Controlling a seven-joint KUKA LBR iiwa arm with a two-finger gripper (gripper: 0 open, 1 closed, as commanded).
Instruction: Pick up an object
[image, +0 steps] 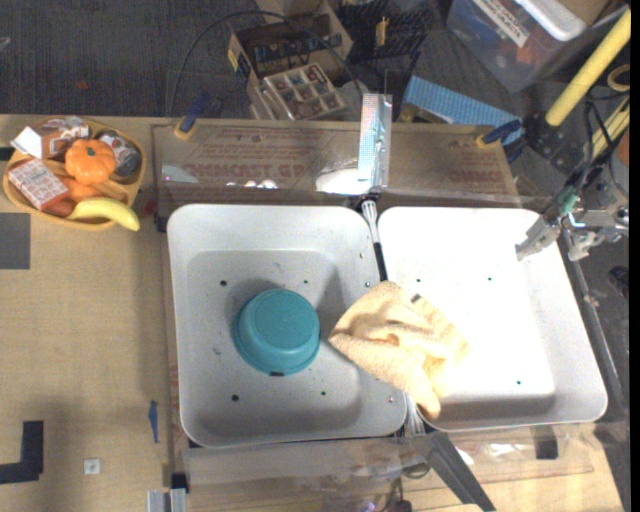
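A teal bowl (278, 331) lies upside down in the middle of the left bin (200, 250). A crumpled yellow cloth (400, 342) drapes over the divider between the two bins, partly in each. My gripper (537, 240) hangs small and dim at the far right corner of the right bin (500, 270), well away from both the cloth and the bowl. Nothing shows in its grasp.
A dish of toy fruit and small boxes (75, 172) sits on the bench at the far left. Cardboard (260, 155) and a shiny upright strip (375, 140) stand behind the bins. Clutter and a yellow rod (595, 60) lie beyond the bench.
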